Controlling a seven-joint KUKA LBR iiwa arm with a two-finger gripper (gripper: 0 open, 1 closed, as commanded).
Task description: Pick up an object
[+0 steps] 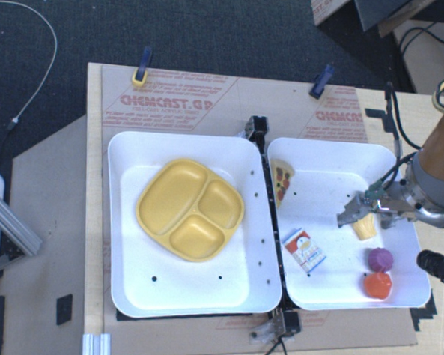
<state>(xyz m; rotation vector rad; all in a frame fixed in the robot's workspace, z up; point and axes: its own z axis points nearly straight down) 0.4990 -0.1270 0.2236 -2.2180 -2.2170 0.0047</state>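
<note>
Looking down on my bench, I log two white bins side by side on a cardboard-covered board.

Right bin (335,161): the gripper (359,211) reaches in from the right, its dark fingers low over the bin's right-centre. I cannot tell whether they are spread or pressed together.

Item 1, pale yellow block (366,227): small, chunky, cream-yellow, lying just below and to the right of the fingertips, touching them or very nearly so. I cannot see it gripped between the fingers.

Item 2, purple object (380,258): small, rounded, matte violet, near the bin's right wall, below the yellow block.

Item 3, orange-red object (378,284): rounded, glossy, just beneath the purple one, touching or almost touching it.

Item 4, small carton (304,250): flat, red, white and blue, tilted, lying toward the bin's lower left, well apart from the gripper.

Item 5, printed flat piece (282,180): yellowish with red marks, against the bin's left wall near the top.

Left bin (123,204): one yellow divided tray (190,208) with three compartments, set at a slant in the middle.
</note>
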